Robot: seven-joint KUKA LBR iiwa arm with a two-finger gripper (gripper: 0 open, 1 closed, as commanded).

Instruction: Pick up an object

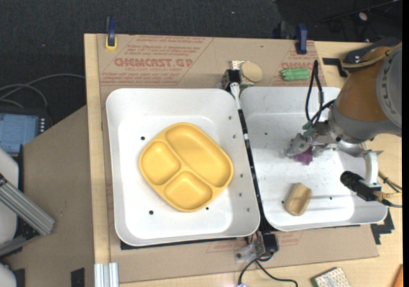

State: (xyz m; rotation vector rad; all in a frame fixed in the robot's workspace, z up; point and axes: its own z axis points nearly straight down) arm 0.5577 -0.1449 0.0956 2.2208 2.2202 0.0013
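Note:
My gripper (300, 146) reaches down into the right bin (275, 119) from the right, its tip low over the bin floor. A small purple object (304, 156) lies right under and beside the tip, partly hidden by it. A tan cork-like block (297, 199) rests lower in the same bin, apart from the gripper. A yellow three-compartment plate (185, 165) lies in the middle of the left bin (128, 113).
The grey arm with its orange band (367, 97) covers the right bin's right side. A black cable (313, 91) hangs from it. On the board behind the bins sit a green item (295, 74) and a tan round piece (252, 73).

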